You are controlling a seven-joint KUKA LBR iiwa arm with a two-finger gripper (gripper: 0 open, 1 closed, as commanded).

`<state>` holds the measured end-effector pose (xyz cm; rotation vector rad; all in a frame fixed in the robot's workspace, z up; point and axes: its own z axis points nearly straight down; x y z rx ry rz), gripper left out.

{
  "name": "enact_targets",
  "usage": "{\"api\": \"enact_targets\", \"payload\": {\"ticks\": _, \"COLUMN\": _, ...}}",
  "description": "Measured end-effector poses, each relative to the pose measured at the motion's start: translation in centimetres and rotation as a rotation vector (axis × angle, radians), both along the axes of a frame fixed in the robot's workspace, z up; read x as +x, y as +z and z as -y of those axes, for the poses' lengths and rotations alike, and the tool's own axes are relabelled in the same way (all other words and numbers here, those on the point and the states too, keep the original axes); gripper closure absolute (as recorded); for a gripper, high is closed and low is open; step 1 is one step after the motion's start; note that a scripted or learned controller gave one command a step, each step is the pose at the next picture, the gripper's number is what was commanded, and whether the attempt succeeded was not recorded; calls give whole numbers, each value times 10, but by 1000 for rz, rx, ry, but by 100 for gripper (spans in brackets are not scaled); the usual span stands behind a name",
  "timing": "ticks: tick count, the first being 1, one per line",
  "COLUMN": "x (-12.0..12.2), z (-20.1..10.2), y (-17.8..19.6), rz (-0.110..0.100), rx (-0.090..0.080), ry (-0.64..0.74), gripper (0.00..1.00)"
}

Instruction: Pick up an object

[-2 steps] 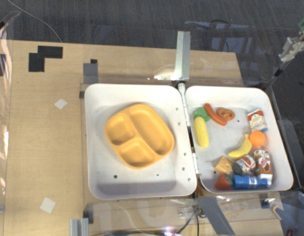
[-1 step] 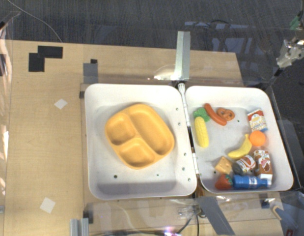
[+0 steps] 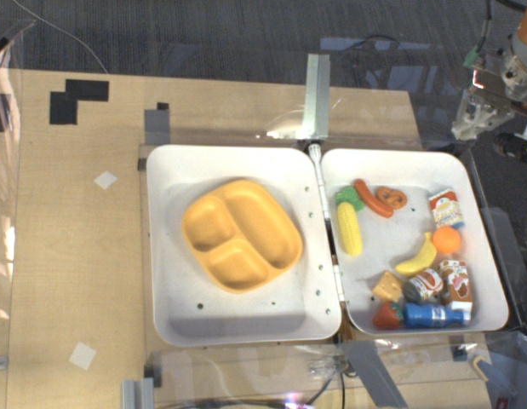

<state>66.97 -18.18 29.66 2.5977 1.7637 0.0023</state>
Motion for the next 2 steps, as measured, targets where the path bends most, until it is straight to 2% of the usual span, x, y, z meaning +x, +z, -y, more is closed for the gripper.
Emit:
{"api": "enact_targets", "payload": {"ticks": 1, "x": 0, "z": -23, "y": 41, "rz": 4, "rx": 2, "ry": -497, "gripper": 100}}
{"api": "enact_targets", "payload": {"ticks": 2, "x": -14, "z": -19, "y": 88, "rz": 4, "rx": 3, "ry": -843, "gripper": 100}}
